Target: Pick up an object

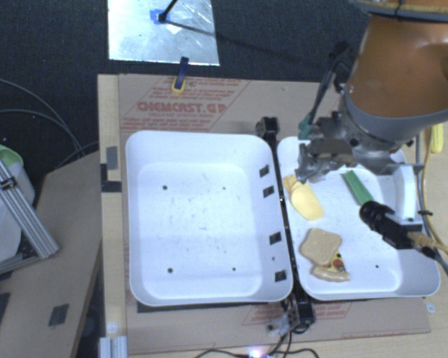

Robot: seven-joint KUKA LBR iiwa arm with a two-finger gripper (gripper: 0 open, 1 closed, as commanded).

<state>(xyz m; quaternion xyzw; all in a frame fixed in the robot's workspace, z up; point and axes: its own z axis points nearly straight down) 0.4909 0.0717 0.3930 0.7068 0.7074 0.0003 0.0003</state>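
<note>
Our gripper (309, 170) hovers at the right bin's (412, 278) ten o'clock, beside the yellow piece (307, 201). Nothing looks lifted yet, and we cannot tell its opening.

- a board (209, 103) bears two bins side by side: the left bin (201, 222) and the right bin (377, 263), with their inner walls touching.
- a rounded lump (307, 200) lies in the right bin, near its left wall.
- a bread-like slice (320, 245) lies just in front of the lump.
- a small wedge (331, 273) touches the front edge of the slice.
- a flat stick (356, 187) lies at a slant to the right of the lump, nearer the back wall.
- the gripper (308, 170) is over the right bin's back left part, just behind the lump.
- a clip (181, 75) sits on the board's back edge.
- a sheet (163, 21) lies behind the clip.
- a railed frame (19, 207) stands left of the board.
</note>
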